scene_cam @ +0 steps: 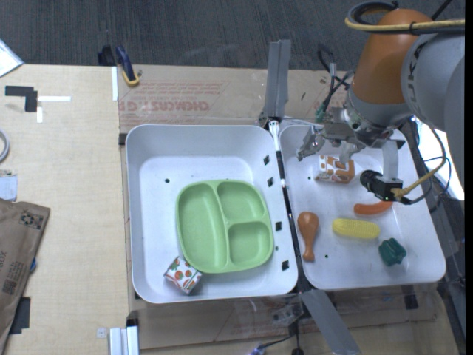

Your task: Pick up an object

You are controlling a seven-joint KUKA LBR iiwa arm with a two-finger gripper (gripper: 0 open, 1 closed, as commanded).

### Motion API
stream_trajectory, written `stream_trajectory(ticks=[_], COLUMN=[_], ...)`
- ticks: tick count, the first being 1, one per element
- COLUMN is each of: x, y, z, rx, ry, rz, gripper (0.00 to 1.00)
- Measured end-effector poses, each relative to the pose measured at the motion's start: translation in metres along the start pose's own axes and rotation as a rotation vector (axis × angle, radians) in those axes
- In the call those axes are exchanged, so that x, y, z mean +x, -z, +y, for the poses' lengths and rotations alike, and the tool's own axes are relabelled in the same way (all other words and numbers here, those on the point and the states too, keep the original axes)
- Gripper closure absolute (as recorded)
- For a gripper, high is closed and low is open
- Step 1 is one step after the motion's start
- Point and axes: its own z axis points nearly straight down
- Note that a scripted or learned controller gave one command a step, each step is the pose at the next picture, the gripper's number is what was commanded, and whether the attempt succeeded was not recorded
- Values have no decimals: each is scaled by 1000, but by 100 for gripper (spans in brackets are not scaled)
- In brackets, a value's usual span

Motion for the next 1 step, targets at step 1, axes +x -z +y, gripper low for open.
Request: stream_trajectory(ticks=[1], x=[-52], y=[-67], z=[16], rx=[-25], ry=[-83], rz=[1], gripper=[0])
